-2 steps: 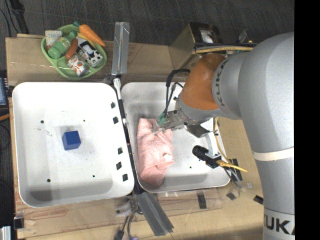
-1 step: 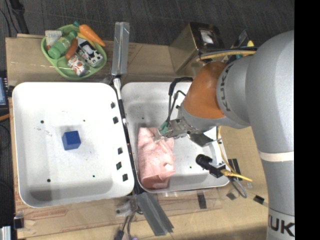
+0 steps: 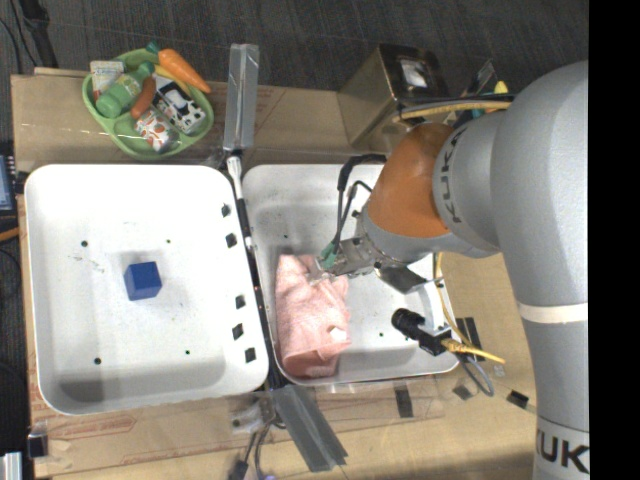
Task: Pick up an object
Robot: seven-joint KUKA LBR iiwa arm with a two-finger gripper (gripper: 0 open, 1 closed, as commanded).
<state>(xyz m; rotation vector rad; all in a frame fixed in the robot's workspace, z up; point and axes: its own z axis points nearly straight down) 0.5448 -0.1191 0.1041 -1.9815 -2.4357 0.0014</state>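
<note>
A pink, soft-looking cloth-like object (image 3: 308, 316) lies in the right bin (image 3: 300, 193), against its left wall and reaching to the near edge. My gripper (image 3: 336, 262) is low in that bin, right at the pink object's upper right corner and seemingly touching it. The grey arm with its orange band comes in from the right and covers much of the bin's right side. A small blue cube (image 3: 143, 280) sits alone in the left bin (image 3: 60, 198), left of its middle.
A green bowl (image 3: 108, 123) of toy vegetables and small packets stands behind the left bin on the bench. A brown box (image 3: 385, 88) sits behind the right bin. The bins' shared wall (image 3: 245, 278) carries several black clips.
</note>
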